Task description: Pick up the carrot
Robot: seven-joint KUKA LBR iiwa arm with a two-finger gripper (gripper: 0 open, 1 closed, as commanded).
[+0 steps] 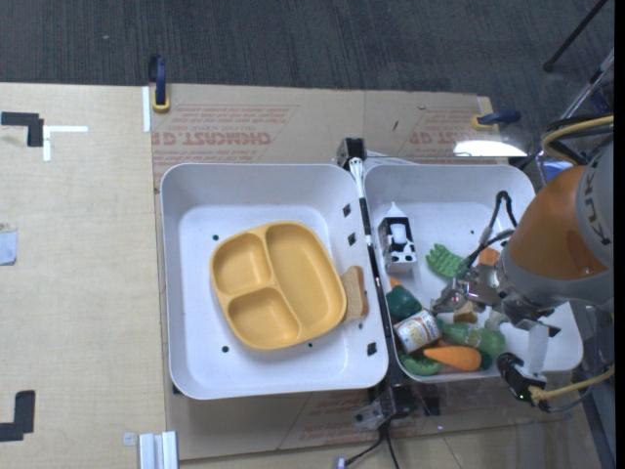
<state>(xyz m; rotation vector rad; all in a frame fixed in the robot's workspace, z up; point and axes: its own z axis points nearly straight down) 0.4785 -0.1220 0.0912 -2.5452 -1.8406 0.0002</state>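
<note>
Carrot (453,358) lies on its side at the near edge of the right bin (444,186), atop a green vegetable (420,365), just right of a small jar (417,331) and just below a green bottle (480,338). Gripper (467,294) hangs above the carrot's upper side, apart from it, over a cluster of small items; cannot tell how its jaws stand. Left of the carrot, across the bin wall, the left bin (186,291) holds a yellow divided plate (276,284) with a slice of bread (354,293) at its right rim.

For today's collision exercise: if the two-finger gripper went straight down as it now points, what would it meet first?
Probably the small brown piece under the two-finger gripper, not the orange carrot, which lies nearer the bin's front wall; depth is unclear.
</note>
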